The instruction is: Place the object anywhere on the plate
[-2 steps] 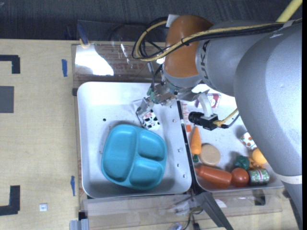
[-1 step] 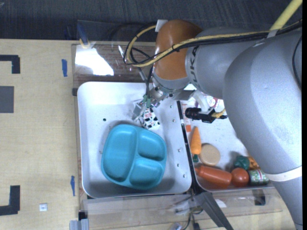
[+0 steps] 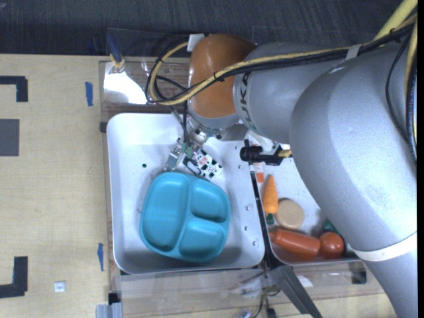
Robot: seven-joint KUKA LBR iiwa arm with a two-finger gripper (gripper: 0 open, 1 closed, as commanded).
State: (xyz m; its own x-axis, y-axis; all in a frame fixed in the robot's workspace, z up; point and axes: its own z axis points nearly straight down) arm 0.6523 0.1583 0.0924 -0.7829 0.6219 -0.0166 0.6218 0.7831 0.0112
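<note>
blue plastic, one plate point(image 3: 185, 218) with three compartments, is lying in the left bin point(image 3: 126, 177). the gripper point(image 3: 192, 156) is hanging just above the plate's far rim, and a small black and white object point(image 3: 211, 169) is sitting beside its tip, touching or nearly touching that rim. whether the fingers are clamped on this object, i cannot tell; the wrist is hiding them. in the right bin point(image 3: 262, 244) four things are lying: one carrot point(image 3: 270, 194), one round beige piece point(image 3: 290, 213), one red sausage point(image 3: 293, 243) and one red tomato point(image 3: 332, 244).
</note>
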